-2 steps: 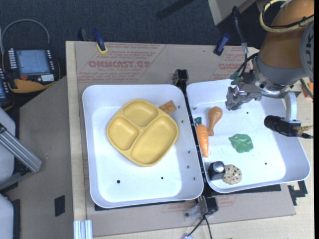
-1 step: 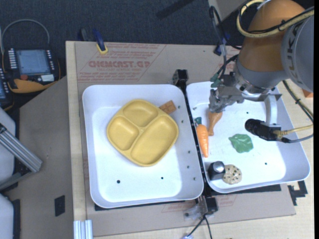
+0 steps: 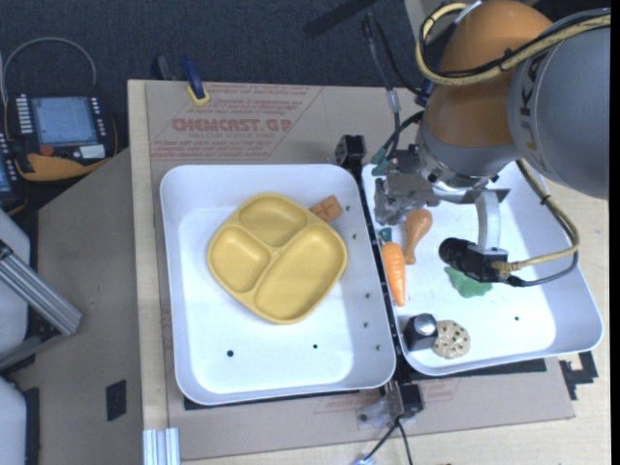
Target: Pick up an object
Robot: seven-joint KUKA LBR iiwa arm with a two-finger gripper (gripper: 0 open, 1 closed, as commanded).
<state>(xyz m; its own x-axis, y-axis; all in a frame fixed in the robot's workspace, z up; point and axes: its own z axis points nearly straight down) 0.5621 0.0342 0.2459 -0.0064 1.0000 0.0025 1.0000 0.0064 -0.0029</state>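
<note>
Carrot [image 3: 393, 271] lies right of centre frame; gripper [image 3: 399, 200] sits just above it, approach step. Can't tell its opening or any hold; next: descend, close.

You are looking at a robotics lab, not a home: a grey and orange industrial arm [image 3: 513, 76] with loose cabling reaches over a bench [image 3: 145, 260] covered in printed cardboard, two white bins [image 3: 184, 289] sit side by side on it, and a teach pendant [image 3: 60, 129] rests on dark carpet at the left.
</note>
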